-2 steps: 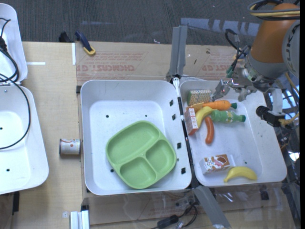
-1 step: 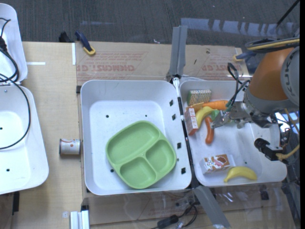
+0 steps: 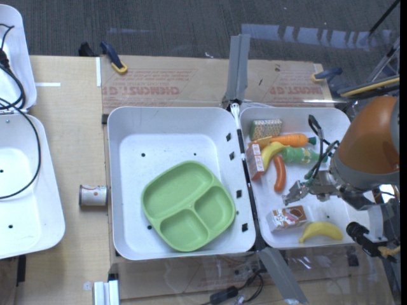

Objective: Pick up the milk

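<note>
Milk (image 3: pixel 289 218), a small brown-and-white carton, lies on its side near the front of the right bin (image 3: pixel 340 114), just left of a yellow banana (image 3: pixel 321 231). The claw (image 3: pixel 300 191) hangs just above and behind the carton, not touching it, at the end of the grey arm (image 3: pixel 369 142) reaching in from the right; whether its fingers are spread or pressed together cannot be told from this angle. Further back in the same bin sit a red box (image 3: pixel 255 160), a second banana (image 3: pixel 272 152), a carrot (image 3: pixel 291 140), a green bottle (image 3: pixel 299 155), a red sausage-shaped piece (image 3: pixel 279 173) and a tan block (image 3: pixel 266 129). The left bin (image 3: pixel 127 170) holds a green divided plate (image 3: pixel 188 206). A small can (image 3: pixel 93 196) lies on the bench (image 3: pixel 70 107) beside it.
</note>
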Robot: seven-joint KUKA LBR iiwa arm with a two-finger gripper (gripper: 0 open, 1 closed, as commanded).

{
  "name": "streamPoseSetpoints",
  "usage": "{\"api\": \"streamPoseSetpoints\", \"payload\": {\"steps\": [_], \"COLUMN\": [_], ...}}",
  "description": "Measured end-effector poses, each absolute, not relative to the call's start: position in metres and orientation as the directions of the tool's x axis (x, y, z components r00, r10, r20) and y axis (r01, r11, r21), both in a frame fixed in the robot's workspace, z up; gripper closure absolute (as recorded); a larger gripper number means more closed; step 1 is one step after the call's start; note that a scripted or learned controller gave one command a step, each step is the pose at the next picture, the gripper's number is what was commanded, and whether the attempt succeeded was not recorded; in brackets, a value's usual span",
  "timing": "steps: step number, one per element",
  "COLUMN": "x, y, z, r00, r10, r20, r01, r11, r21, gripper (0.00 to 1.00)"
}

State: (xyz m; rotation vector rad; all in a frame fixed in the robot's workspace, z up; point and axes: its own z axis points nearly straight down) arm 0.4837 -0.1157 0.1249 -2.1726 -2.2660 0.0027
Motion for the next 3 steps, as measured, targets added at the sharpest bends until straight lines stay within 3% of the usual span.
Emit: {"api": "streamPoseSetpoints", "payload": {"steps": [1, 2, 3], "x": [0.477, 0.479, 0.478], "y": [-0.104, -0.105, -0.006], "z": [0.091, 0.101, 0.191], "r00": [-0.143, -0.139, -0.170], "r10": [0.990, 0.990, 0.985], "r20": [0.001, 0.000, -0.002], "r01": [0.990, 0.990, 0.985], "r11": [0.143, 0.139, 0.170], "r21": [-0.003, 0.003, 0.000], "gripper": [0.00, 1.00, 1.00]}}
